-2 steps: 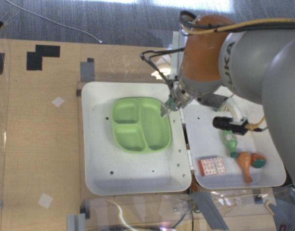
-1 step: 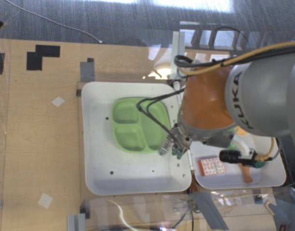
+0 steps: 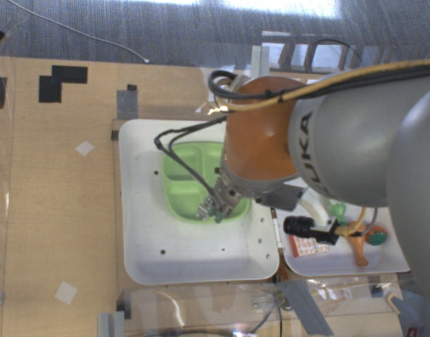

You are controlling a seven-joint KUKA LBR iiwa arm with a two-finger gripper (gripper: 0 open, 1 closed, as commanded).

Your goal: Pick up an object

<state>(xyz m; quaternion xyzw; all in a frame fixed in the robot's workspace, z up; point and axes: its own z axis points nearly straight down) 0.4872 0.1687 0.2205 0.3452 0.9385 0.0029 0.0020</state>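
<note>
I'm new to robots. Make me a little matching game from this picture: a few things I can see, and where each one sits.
Things:
1. green divided tray
2. gripper
3. orange tool
4. black squares

Places:
A. in the right bin
B. on the bench, far left
C. lying in the left bin
D. down over the tray's near right part

Pairs: 1-C, 2-D, 3-A, 4-B

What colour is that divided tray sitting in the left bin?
Light green; the tray shows best in the camera view, under the gripper.
</note>
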